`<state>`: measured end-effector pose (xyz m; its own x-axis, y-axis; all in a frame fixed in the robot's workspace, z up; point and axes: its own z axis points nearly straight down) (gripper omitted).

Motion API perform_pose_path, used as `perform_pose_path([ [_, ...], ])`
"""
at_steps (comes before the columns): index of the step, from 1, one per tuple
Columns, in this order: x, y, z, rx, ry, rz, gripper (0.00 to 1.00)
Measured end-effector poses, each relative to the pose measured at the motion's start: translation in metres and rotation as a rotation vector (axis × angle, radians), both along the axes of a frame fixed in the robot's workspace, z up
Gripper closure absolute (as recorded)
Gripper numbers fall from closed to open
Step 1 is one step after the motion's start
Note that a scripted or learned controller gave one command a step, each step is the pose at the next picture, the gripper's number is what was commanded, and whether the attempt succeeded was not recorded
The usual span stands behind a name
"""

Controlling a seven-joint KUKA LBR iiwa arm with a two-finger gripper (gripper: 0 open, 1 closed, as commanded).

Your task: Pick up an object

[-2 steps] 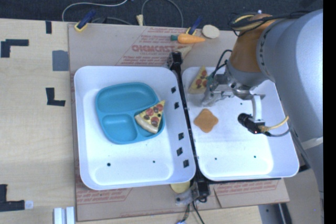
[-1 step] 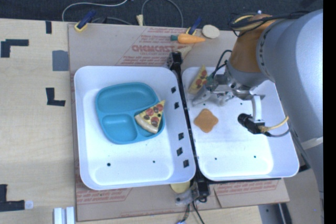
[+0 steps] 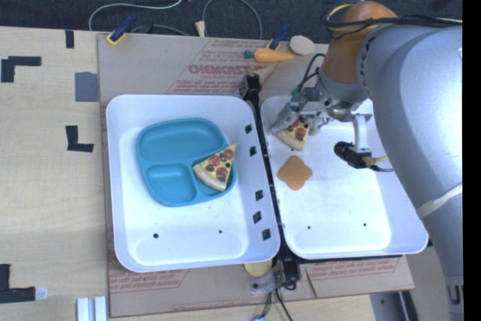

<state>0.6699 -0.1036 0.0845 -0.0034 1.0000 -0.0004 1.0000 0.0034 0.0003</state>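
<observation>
the left bin (image 3: 124, 184) holds a blue tray (image 3: 176, 154) with three compartments, and a pizza slice (image 3: 216, 168) lies on the tray's right edge, half over the rim of the near-right compartment; this slice is well apart from the arm and looks untouched. past the black divider (image 3: 259, 162), the right bin (image 3: 353, 233) has a small brown piece (image 3: 294, 173) — flat and rounded, maybe a cookie or nugget — lying free on the floor near the bin's left wall. just beyond it, toward the far left corner of that bin, a second pizza slice (image 3: 294, 131) sits right under the gripper (image 3: 302, 116). the grey fingers come down on either side of this slice's far end and appear closed on it, though the slant of the view and the clutter of cable around the wrist make the contact hard to read with certainty. whether the slice is off the bin floor or resting on it cannot be told from here. as a judgement, the task is partway: the reach is done and a grasp seems to be made, but a clear lift — the slice raised well above the bin — is not yet shown, so the pick is not finished. outside the bins, on the far side, an orange carrot-like toy (image 3: 272, 54) and a pale round thing (image 3: 302, 44) lie on the cardboard.
</observation>
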Motion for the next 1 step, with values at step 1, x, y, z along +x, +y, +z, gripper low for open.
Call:
perform_pose_path([
  [1, 0.0017, -0.0007, 0.0172, -0.002, -0.009, 0.000, 1.00],
])
